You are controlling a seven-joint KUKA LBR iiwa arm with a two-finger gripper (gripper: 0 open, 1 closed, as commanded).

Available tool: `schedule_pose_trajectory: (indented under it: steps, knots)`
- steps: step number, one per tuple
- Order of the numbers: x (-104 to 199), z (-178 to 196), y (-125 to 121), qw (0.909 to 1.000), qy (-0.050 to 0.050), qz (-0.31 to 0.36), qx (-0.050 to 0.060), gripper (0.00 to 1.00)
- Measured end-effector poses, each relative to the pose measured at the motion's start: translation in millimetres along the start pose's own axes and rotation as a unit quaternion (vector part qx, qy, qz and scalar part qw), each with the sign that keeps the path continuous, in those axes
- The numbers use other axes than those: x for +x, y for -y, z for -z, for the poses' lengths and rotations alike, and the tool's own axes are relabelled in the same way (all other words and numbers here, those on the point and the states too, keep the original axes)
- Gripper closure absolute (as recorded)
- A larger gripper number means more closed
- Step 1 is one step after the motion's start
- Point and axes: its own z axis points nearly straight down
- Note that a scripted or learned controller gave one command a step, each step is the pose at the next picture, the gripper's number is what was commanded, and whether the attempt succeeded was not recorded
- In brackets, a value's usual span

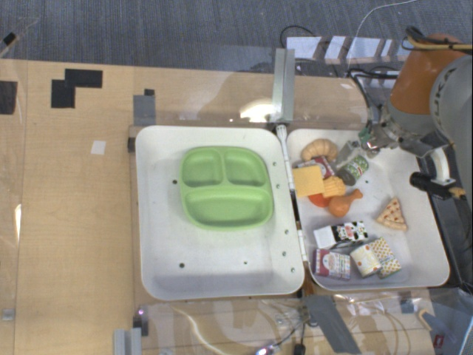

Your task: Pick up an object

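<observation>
The left bin (148, 220) held a green sectioned plate (225, 187), lying flat near its middle. The right bin (432, 261) held a croissant (319, 150), a yellow cheese wedge (309, 180), an orange drumstick (341, 202), a green can (355, 168), a pizza slice (392, 215) and small cartons (355, 250) along its near edge. Both sat on a pale wooden tabletop (66, 220), with grey carpet beyond. The pincer (367, 139) hung just above the can at the bin's far side; whether it was wide or narrow could not be told.
</observation>
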Motion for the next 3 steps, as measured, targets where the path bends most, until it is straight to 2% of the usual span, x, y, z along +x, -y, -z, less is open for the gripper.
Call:
schedule_pose_trajectory:
  steps: [1, 2, 3]
  knots:
    - [0.0, -0.1, 0.0, 1.0000, 0.000, 0.000, 0.000, 0.00]
    - [-0.4, 13.7, -2.8, 1.0000, 0.003, 0.002, -0.004, 1.00]
    - [-0.2, 13.7, -2.9, 1.0000, 0.003, 0.002, -0.004, 0.00]
